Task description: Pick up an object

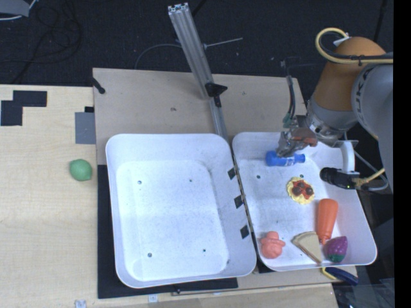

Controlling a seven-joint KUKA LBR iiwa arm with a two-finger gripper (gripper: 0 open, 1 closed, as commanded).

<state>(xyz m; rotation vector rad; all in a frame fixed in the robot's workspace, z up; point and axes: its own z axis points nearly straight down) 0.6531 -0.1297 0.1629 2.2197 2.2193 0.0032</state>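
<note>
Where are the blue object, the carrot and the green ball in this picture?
Blue object [286,160]: camera view, on the middle of its blue body.
Carrot [326,218]: camera view, on the middle of its orange body.
Green ball [81,170]: camera view, on the ball's centre.

A green ball [81,170] lies on the tabletop [38,223], well left of the left bin [122,147]. A slanted metal rail [196,59] rises behind the seam where that bin meets the right bin [363,220], and black clips [239,201] sit along the seam. Dark cables [58,18] trail across the black floor beyond the tabletop.
</note>
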